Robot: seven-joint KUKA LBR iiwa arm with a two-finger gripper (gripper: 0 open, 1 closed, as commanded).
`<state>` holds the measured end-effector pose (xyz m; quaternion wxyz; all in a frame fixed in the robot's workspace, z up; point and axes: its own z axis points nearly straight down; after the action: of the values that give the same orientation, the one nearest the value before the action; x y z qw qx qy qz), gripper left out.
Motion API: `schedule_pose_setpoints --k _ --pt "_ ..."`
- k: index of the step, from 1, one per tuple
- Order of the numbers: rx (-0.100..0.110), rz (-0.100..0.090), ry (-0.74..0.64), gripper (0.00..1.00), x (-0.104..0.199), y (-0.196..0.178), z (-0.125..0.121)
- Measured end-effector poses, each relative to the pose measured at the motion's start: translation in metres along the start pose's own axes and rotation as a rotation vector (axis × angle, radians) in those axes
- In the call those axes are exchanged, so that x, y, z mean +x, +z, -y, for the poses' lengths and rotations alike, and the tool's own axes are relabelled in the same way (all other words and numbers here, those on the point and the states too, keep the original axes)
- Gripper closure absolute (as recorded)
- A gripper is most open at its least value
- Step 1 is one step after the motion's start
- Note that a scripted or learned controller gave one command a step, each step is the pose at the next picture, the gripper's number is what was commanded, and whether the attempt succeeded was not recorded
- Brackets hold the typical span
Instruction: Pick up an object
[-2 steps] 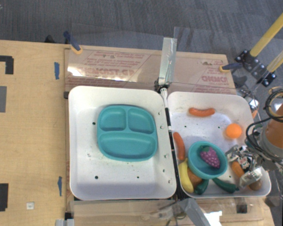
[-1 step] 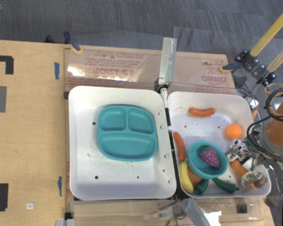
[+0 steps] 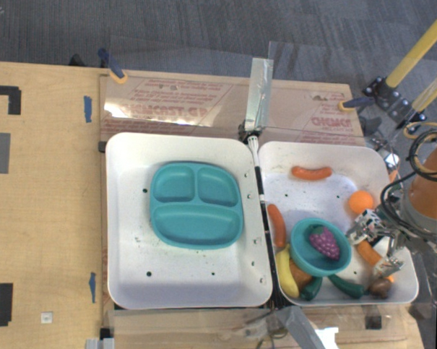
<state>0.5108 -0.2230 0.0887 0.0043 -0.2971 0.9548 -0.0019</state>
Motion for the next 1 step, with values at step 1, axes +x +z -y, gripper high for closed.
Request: schedule_pose_setpoints --k 1 --pt "0.016 0.016 0.017 0.0 0.01 -0.0037 -0.0086"
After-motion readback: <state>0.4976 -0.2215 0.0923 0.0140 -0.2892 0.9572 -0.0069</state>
